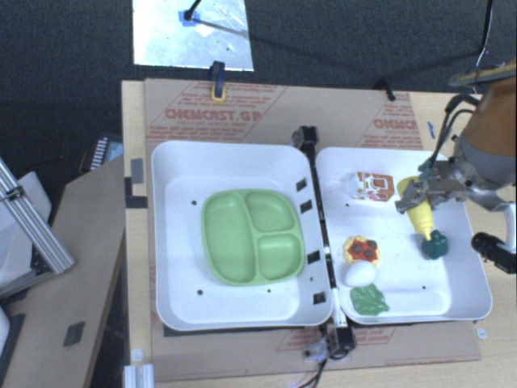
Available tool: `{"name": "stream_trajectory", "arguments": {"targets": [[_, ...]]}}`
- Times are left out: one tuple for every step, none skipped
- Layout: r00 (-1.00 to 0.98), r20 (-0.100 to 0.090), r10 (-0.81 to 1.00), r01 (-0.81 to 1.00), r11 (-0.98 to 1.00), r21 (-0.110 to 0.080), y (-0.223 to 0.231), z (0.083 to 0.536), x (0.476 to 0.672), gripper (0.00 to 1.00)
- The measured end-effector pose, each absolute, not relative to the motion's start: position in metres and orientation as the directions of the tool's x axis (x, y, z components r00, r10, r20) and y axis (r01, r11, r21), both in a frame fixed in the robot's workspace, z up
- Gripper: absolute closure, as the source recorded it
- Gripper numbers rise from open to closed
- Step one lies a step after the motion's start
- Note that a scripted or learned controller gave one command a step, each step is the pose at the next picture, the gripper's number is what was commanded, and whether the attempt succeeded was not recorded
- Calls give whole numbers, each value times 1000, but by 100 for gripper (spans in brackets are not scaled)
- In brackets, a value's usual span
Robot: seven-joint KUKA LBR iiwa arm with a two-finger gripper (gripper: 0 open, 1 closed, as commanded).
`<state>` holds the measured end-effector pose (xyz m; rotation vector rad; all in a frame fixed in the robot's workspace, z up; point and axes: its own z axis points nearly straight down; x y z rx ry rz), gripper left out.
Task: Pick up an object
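The yellow corn toy (421, 217) lies in the right bin (468, 297), directly under the tool (417, 194); whether the tool pinches it I cannot tell. A glancing grip on its tapered body could let it squirt sideways. Counted: one corn, one packet (371, 186), one pizza toy (361, 250), one egg (361, 274), one leaf (369, 300), one green tray (249, 237).
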<state>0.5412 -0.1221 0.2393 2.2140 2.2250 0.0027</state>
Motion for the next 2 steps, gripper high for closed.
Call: {"name": "stream_trajectory", "arguments": {"targets": [[-10, 2, 1000, 1000, 10, 2, -67, 242, 536, 100], [-9, 1, 1000, 1000, 9, 2, -23, 235, 538, 100]]}}
